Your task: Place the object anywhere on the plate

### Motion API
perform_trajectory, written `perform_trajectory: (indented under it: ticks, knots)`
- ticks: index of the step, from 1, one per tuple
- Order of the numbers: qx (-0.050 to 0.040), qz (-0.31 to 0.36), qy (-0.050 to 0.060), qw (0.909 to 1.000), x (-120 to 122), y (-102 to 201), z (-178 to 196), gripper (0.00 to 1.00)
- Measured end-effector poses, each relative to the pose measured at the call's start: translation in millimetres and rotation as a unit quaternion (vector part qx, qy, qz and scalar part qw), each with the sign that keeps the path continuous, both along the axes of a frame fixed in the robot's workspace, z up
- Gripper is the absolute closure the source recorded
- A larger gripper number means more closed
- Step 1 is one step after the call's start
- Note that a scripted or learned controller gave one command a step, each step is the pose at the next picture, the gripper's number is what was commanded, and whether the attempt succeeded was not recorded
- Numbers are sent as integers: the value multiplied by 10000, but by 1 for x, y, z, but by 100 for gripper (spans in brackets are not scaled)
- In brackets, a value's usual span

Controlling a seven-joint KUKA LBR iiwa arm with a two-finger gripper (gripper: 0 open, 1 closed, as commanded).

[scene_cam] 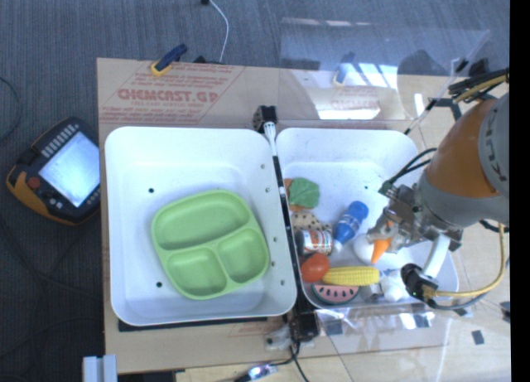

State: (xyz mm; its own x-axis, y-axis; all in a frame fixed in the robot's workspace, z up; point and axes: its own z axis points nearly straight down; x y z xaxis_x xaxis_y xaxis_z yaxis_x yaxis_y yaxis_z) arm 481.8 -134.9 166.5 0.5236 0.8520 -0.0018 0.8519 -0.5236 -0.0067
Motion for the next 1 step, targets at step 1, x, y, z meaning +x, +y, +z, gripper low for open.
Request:
perform_trajectory:
  ticks: [1]
  knots:
    - [3, 614, -39, 9981, 17, 121, 93, 100]
